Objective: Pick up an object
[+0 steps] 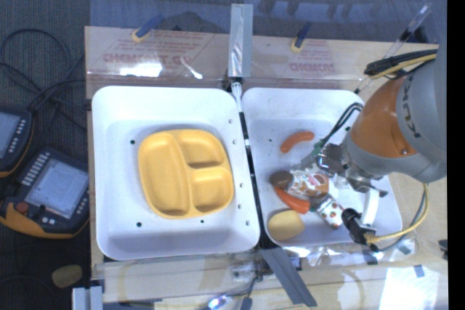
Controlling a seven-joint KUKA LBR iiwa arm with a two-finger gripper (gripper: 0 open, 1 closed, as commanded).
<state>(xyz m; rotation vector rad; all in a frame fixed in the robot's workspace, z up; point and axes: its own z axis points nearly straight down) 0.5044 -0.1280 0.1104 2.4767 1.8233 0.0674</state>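
Several small objects lie in the right bin (320,107): an orange sausage (297,141), a brown lump (280,178), an orange carrot (293,200), a tan potato-like piece (286,225), a shiny printed packet (311,184) and a small red-and-white item (330,211). My gripper (327,160) hangs low over the packet's right end, below the orange wrist band (383,128). The arm's body hides the bin's right part.
The left bin (116,120) holds a yellow divided plate (186,172). A black cable and a white part (369,208) hang from the wrist over the right bin's near corner. A handheld controller (43,192) lies on the floor at left.
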